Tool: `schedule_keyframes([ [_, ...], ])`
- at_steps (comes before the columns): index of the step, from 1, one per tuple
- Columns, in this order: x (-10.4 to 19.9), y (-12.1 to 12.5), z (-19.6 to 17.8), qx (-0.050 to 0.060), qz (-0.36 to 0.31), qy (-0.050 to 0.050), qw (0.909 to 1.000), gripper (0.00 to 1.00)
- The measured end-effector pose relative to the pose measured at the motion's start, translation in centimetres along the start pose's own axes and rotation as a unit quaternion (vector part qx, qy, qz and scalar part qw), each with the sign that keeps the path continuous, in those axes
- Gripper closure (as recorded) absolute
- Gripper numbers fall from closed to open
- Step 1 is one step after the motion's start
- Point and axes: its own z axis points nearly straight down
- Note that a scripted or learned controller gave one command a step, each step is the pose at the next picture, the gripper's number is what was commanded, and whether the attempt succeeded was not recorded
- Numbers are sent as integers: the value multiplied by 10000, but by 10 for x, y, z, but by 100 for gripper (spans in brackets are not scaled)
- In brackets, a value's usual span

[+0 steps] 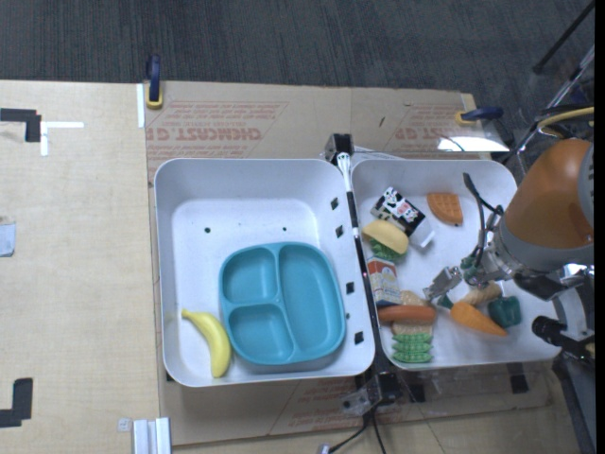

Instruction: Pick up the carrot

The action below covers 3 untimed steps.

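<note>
The carrot [475, 319] is orange with a teal-green top [507, 311]. It lies flat near the front right of the right bin [492, 353], pointing left. My gripper [462, 281] hangs from the grey and orange arm just above and left of the carrot's tip. It is open, and I see nothing held between its fingers. A small tan piece [483, 295] lies between the gripper and the carrot.
The right bin also holds a black-and-white carton [399, 210], an orange wedge [444, 208], a yellow-green toy [386, 238], a red sausage [408, 315] and a green ribbed piece [411, 346]. The left bin [189, 197] holds a blue divided plate [282, 303] and a banana [213, 340].
</note>
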Motion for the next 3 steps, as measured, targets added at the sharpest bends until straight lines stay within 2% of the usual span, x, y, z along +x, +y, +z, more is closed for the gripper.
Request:
schedule_keyframes([
  [1, -30, -39, 0, -5, 455, 0, 9990, 0],
  [2, 9, -29, 0, -10, 156, -12, 9999, 0],
  [3, 52, -18, 1, -2, -1250, 4, 9922, 0],
])
